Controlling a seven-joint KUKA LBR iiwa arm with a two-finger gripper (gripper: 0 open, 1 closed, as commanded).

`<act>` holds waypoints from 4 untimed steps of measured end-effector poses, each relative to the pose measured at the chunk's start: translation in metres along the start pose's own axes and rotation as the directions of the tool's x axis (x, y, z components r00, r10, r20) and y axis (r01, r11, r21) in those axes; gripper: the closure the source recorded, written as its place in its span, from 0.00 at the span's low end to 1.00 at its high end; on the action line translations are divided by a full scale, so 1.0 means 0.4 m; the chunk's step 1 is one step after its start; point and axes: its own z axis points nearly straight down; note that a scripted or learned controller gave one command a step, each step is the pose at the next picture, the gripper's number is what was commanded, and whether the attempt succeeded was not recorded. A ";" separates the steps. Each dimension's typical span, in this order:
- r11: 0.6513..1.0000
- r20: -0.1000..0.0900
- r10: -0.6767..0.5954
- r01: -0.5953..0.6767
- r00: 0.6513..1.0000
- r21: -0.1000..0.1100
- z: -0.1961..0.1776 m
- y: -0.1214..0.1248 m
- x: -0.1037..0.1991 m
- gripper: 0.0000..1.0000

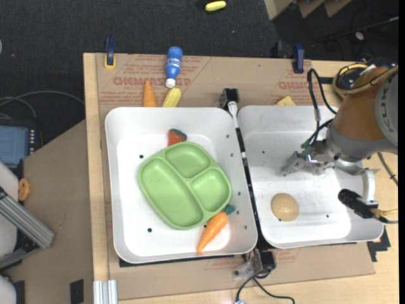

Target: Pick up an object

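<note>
Bench board print perhaps reads "CHEMGRASP".

Two white bins sit on a tan desk printed with faded red lettering. The left bin holds a light green divided plate, with an orange carrot at its 5 o'clock. The right bin holds a beige, potato-coloured ball. At 12 o'clock on the desk lies a blue-and-white bottle. The arm is grey and orange.
</note>
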 end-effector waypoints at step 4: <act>1.000 0.000 0.000 0.000 1.000 0.000 0.000 0.000 0.000 0.00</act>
